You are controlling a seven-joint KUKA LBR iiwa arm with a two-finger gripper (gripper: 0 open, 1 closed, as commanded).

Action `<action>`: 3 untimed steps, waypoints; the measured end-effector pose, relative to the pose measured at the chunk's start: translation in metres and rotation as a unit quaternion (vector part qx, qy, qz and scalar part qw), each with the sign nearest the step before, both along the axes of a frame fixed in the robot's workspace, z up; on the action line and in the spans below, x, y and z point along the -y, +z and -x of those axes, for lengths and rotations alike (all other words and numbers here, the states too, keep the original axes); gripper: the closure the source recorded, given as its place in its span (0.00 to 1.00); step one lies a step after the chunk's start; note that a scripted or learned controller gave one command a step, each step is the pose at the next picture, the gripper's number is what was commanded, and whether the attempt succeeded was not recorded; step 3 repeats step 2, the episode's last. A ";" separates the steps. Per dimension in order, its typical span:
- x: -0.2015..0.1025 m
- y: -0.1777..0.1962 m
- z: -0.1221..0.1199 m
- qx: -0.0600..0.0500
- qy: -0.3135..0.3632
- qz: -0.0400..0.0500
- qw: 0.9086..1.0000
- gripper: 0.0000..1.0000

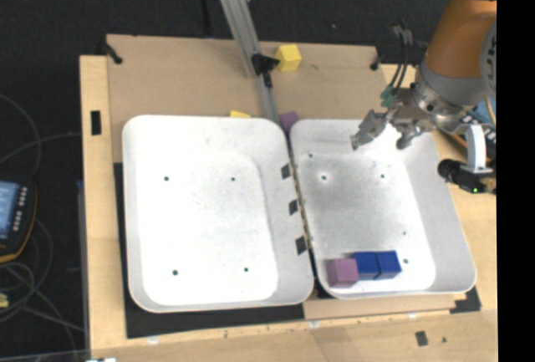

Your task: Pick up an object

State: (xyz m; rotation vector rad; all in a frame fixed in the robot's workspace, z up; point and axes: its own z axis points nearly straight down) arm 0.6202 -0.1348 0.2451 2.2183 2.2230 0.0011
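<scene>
At the front edge of the right bin (pixel 422 210) lie a purple block (pixel 342 271) and a blue block (pixel 375 264), touching side by side. My gripper (pixel 386 135) hangs over the bin's far edge, well away from both blocks. Its two fingers are spread apart with nothing between them, so it is open. The orange-banded arm (pixel 458 34) comes in from the upper right.
The left bin (pixel 205 214) sits beside the right one. A slanted metal pole (pixel 238 13) rises behind the bins. A yellow block (pixel 289 58) lies on the board at the back, a small purple block (pixel 289 119) and a yellow piece (pixel 240 114) at the bins' far rim.
</scene>
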 end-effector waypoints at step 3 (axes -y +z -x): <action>0.079 0.039 -0.023 0.002 -0.003 0.002 1.000 0.00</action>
